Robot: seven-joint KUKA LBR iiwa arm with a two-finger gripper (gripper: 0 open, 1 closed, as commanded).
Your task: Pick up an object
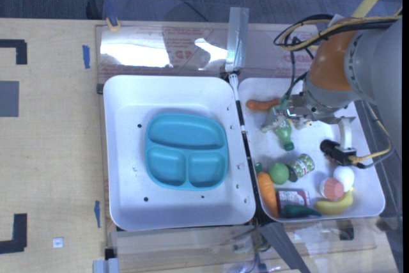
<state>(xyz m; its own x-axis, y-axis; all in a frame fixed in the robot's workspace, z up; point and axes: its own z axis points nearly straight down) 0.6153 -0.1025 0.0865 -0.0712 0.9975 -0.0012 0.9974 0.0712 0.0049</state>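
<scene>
My gripper (pixel 285 116) is low over the back part of the right bin (pixel 370 137), reaching in from the right. Just under and in front of it lies a small green bottle (pixel 285 136), tilted, with its upper end hidden by the gripper. An orange sausage-like piece (pixel 261 105) lies to the gripper's left, near the bin's back left corner. Whether the gripper touches the bottle is not clear.
At the front of the right bin lie a green ball (pixel 278 172), a small can (pixel 301 165), an orange carrot (pixel 267 192), a red packet (pixel 292 197), a banana (pixel 337 204), a white egg (pixel 344 174) and a pink round piece (pixel 332 188). A blue divided plate (pixel 186 150) lies in the left bin (pixel 121 137).
</scene>
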